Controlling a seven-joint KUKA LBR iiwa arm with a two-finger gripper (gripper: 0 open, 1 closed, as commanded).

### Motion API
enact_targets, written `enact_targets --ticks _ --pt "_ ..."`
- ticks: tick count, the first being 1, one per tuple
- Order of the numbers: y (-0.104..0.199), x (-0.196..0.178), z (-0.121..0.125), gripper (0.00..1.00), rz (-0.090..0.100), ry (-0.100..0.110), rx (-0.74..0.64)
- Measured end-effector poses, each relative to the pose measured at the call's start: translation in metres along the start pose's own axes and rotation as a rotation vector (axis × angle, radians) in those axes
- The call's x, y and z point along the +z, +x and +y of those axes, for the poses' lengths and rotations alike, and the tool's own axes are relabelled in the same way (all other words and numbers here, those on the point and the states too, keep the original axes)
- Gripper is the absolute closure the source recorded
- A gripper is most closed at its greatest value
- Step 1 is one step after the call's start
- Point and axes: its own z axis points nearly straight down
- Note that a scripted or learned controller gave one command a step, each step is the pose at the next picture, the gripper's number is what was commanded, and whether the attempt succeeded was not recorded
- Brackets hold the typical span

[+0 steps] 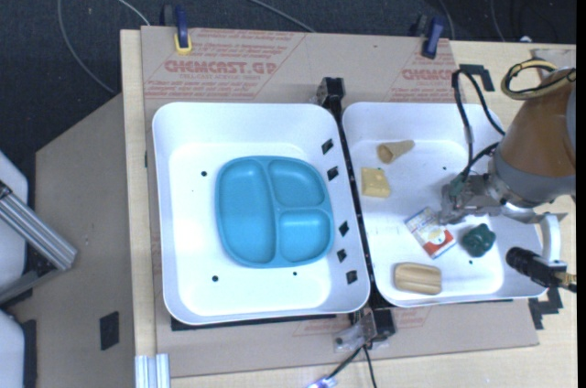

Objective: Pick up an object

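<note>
On the counter (229,57) you have two white bins side by side. The left bin (174,194) holds one blue divided plate (274,210). The right bin (485,285) holds five loose things: one tan cone-like piece (396,151) near the far wall, one pale yellow chunk (374,183) beside the divider, one red-and-white packet (431,231), one dark green object (477,241), and one tan bread-like roll (417,278) by the near wall. The hand (455,201) sits low just above the packet, but you cannot tell its state, as its tips blur into clutter and cables.
</note>
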Motion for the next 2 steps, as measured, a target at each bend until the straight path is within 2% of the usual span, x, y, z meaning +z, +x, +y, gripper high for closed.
enact_targets --ticks 1,2 --pt "0.004 -0.047 -0.006 1.0 0.0 0.0 0.0" --pt "0.006 -0.11 -0.003 1.0 -0.001 -0.001 -0.002"
